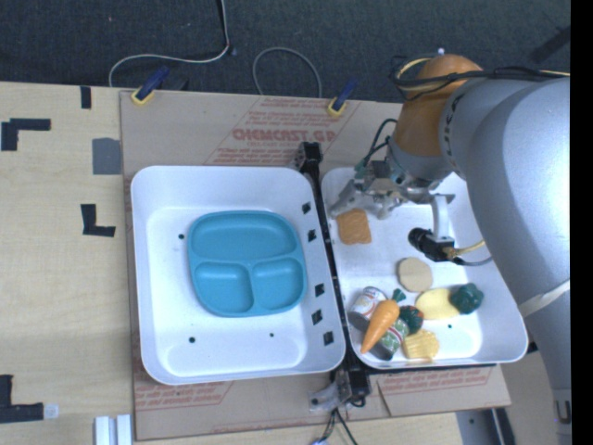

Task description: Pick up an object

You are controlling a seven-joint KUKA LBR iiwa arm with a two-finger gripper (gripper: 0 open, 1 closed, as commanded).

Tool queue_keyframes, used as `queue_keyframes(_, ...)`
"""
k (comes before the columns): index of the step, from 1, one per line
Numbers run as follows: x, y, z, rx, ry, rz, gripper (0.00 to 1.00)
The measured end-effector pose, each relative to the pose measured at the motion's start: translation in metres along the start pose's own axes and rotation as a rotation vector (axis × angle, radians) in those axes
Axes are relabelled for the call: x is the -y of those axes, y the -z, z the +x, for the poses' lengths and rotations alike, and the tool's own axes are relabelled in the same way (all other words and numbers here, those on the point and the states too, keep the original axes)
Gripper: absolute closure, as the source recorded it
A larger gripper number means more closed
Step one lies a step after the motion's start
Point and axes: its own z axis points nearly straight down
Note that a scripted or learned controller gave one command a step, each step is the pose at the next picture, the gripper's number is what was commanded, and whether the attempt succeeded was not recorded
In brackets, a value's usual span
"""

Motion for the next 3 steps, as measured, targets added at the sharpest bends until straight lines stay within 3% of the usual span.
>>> queue_keyframes(1, -0.003, 0.0, -0.004, -0.001, 0.0, -0.002, 0.0)
queue_keyframes(2, 0.015, 0.001, -0.005, 0.002, 0.0, -0.004, 0.0)
queue_keyframes(3, 0.015, 0.011, -0.005, 0.002, 0.001, -0.004, 1.0)
